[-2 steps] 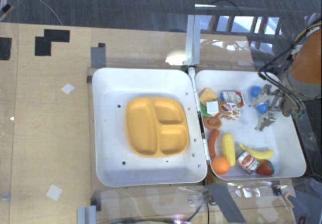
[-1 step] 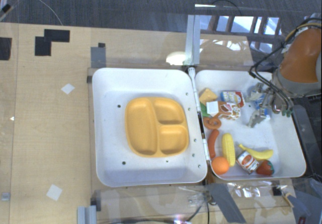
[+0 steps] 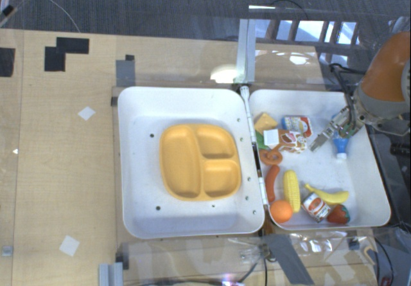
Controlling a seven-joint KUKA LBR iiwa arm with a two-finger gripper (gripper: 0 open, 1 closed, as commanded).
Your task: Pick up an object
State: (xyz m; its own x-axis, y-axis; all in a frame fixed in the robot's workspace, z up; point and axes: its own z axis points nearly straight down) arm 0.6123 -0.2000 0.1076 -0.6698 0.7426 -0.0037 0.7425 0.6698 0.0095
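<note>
Along the lower edge of the right bin (image 3: 379,214) lay an orange (image 3: 280,211), a corn cob (image 3: 291,189), a small can (image 3: 314,207), a banana (image 3: 329,195) and a strawberry (image 3: 339,215). The left bin (image 3: 138,150) held a yellow divided tray (image 3: 199,161). Farther up, at centre right, the gripper (image 3: 329,133) hovered in the right bin beside a snack packet (image 3: 295,133) and a blue-capped bottle (image 3: 341,146). Its jaws appeared parted, with nothing seen between them.
</note>
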